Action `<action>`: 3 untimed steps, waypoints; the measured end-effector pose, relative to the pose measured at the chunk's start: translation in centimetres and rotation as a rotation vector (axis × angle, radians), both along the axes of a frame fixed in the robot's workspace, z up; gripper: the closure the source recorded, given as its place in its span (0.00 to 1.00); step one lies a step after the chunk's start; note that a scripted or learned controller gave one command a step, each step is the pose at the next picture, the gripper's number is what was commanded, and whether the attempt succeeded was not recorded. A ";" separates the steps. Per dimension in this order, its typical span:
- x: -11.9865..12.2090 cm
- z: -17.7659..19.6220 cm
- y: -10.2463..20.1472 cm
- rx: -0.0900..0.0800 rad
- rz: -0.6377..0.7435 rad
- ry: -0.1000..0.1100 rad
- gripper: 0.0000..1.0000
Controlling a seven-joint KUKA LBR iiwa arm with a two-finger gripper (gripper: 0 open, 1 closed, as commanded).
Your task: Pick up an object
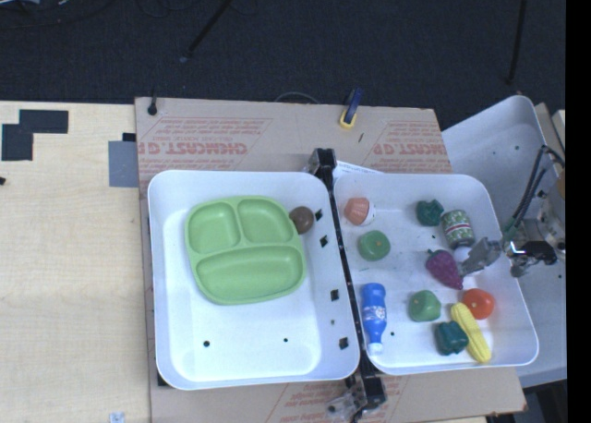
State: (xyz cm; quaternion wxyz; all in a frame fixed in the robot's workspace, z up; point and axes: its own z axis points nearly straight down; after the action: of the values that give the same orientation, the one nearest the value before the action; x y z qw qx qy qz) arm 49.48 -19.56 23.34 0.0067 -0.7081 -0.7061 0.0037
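- The two-finger gripper (482,255) sat low at the right edge of the right-hand white bin (406,364), reaching in from the right; whether it was released or clenched could not be told, as the metal tip was small and blurred.
- Nothing visibly lay in its grasp, so the pick looked not yet made.
- Closest to it lay the purple bunch-shaped toy (444,269), just beside the tip on its left and seemingly the likeliest target.
- Just above stood a small silver can with a green label (456,227), and beyond it a dark teal lumpy toy (428,212).
- Below the gripper rested an orange-red round toy (477,302), a yellow elongated toy (473,331) and a dark green blocky piece (450,339), packed close together.
- Further left were a green apple-like toy (424,305), a green round piece (374,246), a pink-orange ball (357,211) and a blue plastic bottle (372,312).
- The left bin held a light green divided plate (245,249) with a brown ball (302,219) at its rim.
- Risks, as I judged them: the purple toy's irregular shape might slip out of a pinch, and a slightly off descent could nudge the can or the orange-red toy, or catch the bin wall.
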 end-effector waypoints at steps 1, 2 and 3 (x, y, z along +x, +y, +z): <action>0.2 0.7 0.0 -0.003 0.002 -0.012 0.00; -0.2 -3.8 -0.1 -0.002 0.004 -0.008 0.00; -0.4 -9.0 -1.0 -0.002 0.004 -0.009 0.00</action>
State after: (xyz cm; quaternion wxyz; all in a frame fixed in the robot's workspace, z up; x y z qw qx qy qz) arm 49.12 -20.53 14.32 0.0028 -0.7068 -0.7074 0.0010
